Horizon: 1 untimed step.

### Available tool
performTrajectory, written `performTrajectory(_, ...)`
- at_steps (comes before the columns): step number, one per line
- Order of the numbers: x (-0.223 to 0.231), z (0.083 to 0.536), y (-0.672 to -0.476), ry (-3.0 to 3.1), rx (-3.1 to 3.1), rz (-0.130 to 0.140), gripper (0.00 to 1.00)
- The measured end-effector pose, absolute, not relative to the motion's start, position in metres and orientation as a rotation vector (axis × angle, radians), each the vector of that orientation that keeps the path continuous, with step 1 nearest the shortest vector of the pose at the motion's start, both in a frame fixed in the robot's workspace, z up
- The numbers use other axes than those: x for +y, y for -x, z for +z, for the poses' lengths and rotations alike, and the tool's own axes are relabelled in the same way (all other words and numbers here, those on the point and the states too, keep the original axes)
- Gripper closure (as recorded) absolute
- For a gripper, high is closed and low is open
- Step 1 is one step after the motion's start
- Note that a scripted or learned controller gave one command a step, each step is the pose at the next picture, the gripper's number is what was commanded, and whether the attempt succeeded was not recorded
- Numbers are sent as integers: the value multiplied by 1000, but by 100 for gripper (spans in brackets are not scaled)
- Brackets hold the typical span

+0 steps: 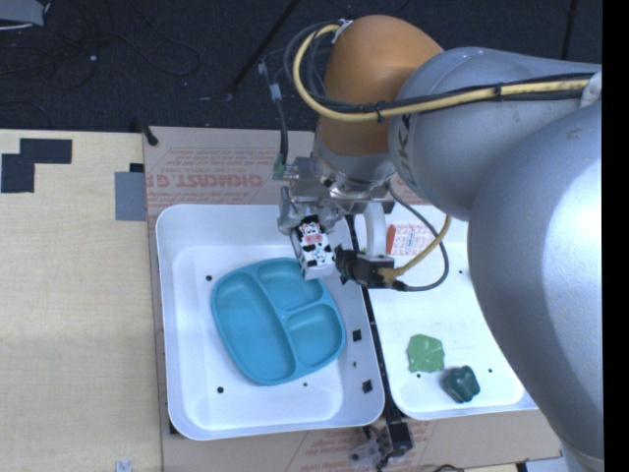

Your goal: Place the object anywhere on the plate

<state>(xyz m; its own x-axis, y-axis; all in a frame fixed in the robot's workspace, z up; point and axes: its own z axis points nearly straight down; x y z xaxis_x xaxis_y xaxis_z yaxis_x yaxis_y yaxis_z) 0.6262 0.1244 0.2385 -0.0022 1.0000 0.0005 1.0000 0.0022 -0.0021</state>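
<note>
The gripper [313, 247] hangs over the upper right edge of the blue plate [277, 321], which lies in the left bin [187, 362] just below and left of it. A small white block with black and red marks [313, 246] sits at its tip, apparently pinched between the closed-in fingers. Well below and to the right, in the right bin [491, 401], lie a light green piece [426, 353] and a dark green lump [460, 383].
</note>
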Motion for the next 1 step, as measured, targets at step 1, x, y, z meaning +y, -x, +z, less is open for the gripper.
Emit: performTrajectory(1, 156, 237, -625, 2217, -2222, 3, 100)
